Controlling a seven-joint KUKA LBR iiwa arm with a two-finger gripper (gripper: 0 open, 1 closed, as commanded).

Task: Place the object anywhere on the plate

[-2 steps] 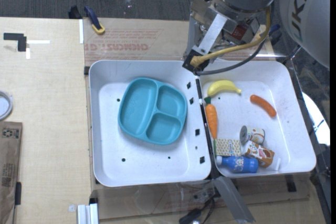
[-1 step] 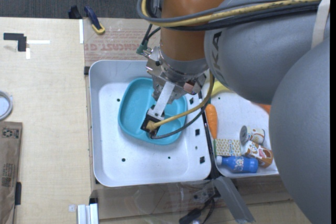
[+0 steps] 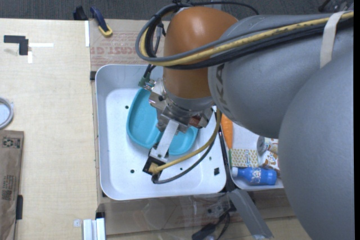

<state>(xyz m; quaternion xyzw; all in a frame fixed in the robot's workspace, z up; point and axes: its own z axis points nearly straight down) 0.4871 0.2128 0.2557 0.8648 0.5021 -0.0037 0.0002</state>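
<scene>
Pincer (image 3: 181,116) hangs over the right side of the blue plate (image 3: 140,121), tucked under the wrist; we cannot tell if it is open or closed, or gripping anything. The object is hidden, so we can't place it. The plate lies in the left bin (image 3: 102,121). The right bin (image 3: 243,136) holds an orange item (image 3: 226,131), a patterned packet (image 3: 245,157) and a blue bottle (image 3: 256,176). The arm (image 3: 281,64) comes in from the right, wrist pointing down.
</scene>
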